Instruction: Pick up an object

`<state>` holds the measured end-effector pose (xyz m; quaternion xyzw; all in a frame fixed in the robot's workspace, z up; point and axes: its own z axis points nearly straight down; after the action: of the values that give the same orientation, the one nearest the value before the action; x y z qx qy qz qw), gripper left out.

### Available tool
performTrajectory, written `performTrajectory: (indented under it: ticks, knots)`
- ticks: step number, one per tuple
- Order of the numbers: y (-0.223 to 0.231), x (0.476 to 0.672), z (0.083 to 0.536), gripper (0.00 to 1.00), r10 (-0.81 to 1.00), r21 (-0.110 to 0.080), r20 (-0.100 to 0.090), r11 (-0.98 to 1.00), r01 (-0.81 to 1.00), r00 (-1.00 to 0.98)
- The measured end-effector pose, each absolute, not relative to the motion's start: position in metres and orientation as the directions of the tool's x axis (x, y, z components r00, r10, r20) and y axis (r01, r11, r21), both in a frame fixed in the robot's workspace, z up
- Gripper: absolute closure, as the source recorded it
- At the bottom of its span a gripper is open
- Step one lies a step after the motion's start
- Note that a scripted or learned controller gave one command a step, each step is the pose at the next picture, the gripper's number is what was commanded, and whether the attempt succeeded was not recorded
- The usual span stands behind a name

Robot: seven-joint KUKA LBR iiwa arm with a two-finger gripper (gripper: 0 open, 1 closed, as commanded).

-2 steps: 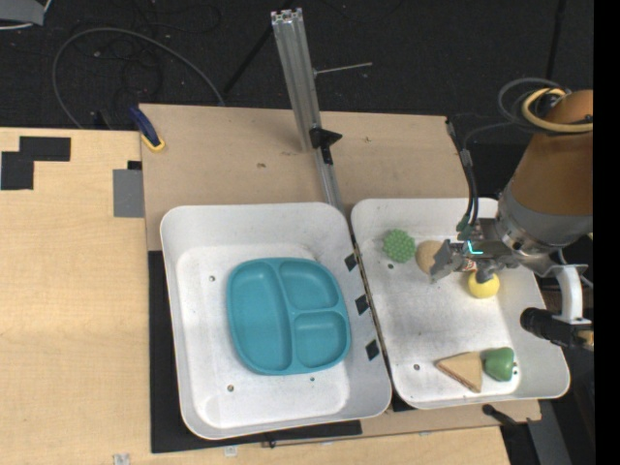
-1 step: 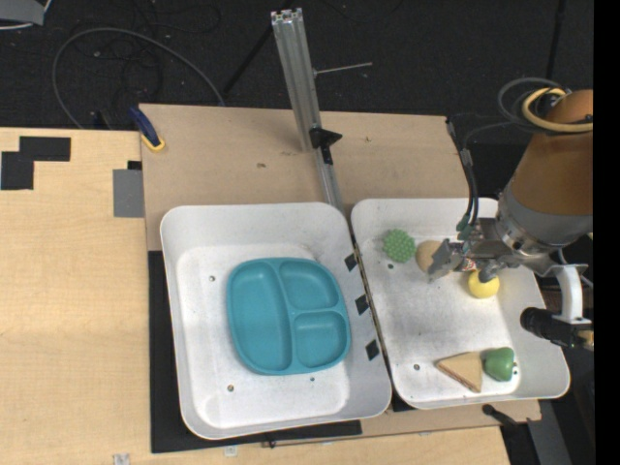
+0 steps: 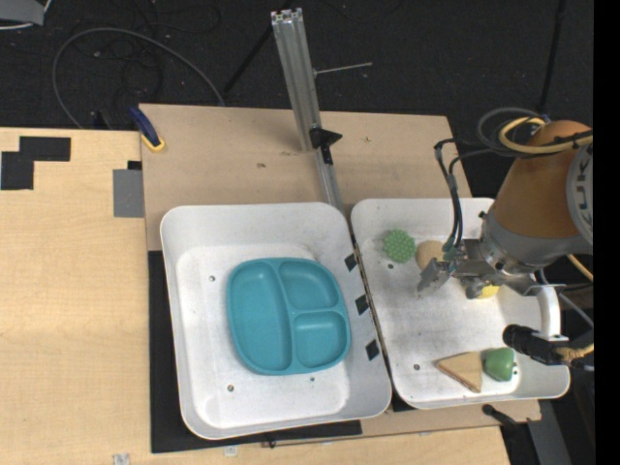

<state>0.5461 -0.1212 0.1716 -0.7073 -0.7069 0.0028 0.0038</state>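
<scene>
Hovering tool (image 3: 448, 271) beside green ball (image 3: 397, 245); no legible writing.

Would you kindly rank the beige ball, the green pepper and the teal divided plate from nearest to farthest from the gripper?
From the gripper:
1. Beige ball, right beside it, right bin.
2. Green pepper, near corner of the right bin.
3. Teal divided plate, left bin.

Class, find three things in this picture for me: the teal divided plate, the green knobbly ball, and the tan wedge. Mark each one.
teal divided plate (image 3: 288, 315): camera view, on the plate's large left compartment.
green knobbly ball (image 3: 397, 244): camera view, on the middle of the ball.
tan wedge (image 3: 462, 368): camera view, on the wedge's flat top face.
</scene>
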Motion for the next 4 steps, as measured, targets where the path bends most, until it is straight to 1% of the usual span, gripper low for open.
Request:
performTrajectory:
  ticks: [1, 2, 3, 4]
  knots:
    - [-0.118, 0.534, 0.116, 0.0, 1.0, -0.01, 0.002, -0.001, 1.0, 0.001]
    - [-0.119, 0.537, 0.095, 0.0, 1.0, -0.001, 0.003, 0.0, 1.0, 0.0]
    - [-0.117, 0.54, 0.106, 1.0, 1.0, 0.008, 0.01, -0.004, 1.0, 0.004]
    - [-0.116, 0.541, 0.148, 1.0, 1.0, 0.001, 0.0, 0.001, 1.0, -0.001]
